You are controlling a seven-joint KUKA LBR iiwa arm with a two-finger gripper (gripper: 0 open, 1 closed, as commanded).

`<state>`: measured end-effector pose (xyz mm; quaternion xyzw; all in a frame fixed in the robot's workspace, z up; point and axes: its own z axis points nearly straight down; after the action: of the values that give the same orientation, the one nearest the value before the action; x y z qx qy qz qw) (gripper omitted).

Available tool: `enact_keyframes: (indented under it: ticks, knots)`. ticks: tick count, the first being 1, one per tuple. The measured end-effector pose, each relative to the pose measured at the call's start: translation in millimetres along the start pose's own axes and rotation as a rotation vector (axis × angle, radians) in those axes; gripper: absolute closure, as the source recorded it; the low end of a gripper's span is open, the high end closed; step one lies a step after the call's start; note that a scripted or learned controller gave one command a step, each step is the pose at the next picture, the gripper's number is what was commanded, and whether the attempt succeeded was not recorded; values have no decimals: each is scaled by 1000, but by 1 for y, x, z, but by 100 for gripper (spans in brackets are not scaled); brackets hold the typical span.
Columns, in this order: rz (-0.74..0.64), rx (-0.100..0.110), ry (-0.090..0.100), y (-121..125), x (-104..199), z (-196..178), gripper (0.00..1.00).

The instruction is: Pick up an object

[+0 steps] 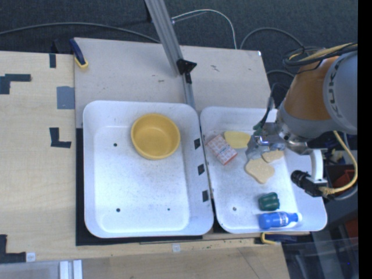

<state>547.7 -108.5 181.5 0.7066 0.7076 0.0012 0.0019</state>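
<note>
While the fingers [256,146] sit low in the right bin [232,214], I cannot tell whether they are open, closed or gripping anything. Just left of them lies a yellow piece [235,138]; beside them on the right, a tan piece [272,156]; just below, a pale slice [259,170]. Further left is a patterned packet [221,149].

left bin [104,173] open apart from yellow bowl [155,135]; right bin [232,214] crowded w/ small items, arm [317,97] over its right side.
</note>
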Motion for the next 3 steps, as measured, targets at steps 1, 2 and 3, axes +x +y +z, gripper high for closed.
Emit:
enact_keyframes:
  ticks: [1, 2, 3]
  knots:
    - [0, 0, 0, 1, 0, -53, 100]
    - [-5, 6, 2, 5, 54, -41, 100]
    - [-6, 5, 3, 8, 108, -52, 100]
